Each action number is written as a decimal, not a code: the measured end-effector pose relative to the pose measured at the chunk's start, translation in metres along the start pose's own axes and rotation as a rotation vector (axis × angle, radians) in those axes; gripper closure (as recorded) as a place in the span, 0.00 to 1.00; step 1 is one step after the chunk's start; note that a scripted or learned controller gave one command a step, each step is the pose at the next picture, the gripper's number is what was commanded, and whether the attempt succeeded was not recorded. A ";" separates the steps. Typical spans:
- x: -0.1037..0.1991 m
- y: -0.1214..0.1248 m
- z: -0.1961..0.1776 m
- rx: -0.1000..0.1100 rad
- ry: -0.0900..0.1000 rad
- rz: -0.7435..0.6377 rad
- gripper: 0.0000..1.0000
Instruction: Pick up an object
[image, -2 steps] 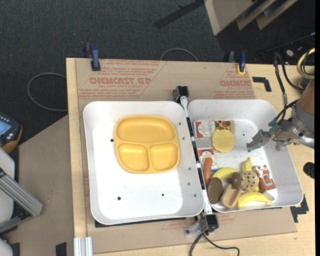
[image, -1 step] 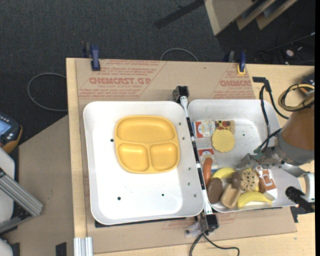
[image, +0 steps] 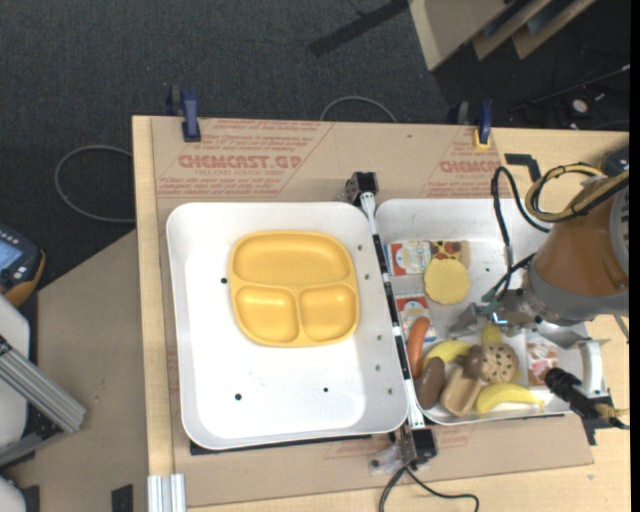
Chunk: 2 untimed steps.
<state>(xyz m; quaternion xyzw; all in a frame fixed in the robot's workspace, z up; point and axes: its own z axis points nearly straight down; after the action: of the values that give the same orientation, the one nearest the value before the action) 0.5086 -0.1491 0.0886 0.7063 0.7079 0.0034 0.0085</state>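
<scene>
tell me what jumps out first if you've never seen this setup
The yellow tray, with three compartments, sits alone in the left bin. The right bin holds a crowded heap of toy food: a banana, a carrot, a yellow disc. The arm, with its orange band, reaches in over that heap from the right.

Divided plate (image: 294, 285) in left bin (image: 200, 380), food (image: 470, 375) in right bin (image: 440, 212)
</scene>
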 end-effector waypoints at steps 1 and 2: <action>0.039 0.119 0.005 0.015 0.004 -0.006 0.00; 0.036 0.117 -0.005 0.016 0.005 0.000 1.00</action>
<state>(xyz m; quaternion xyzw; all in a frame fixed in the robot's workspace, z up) 0.6255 -0.1124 0.0956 0.7062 0.7081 -0.0004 0.0010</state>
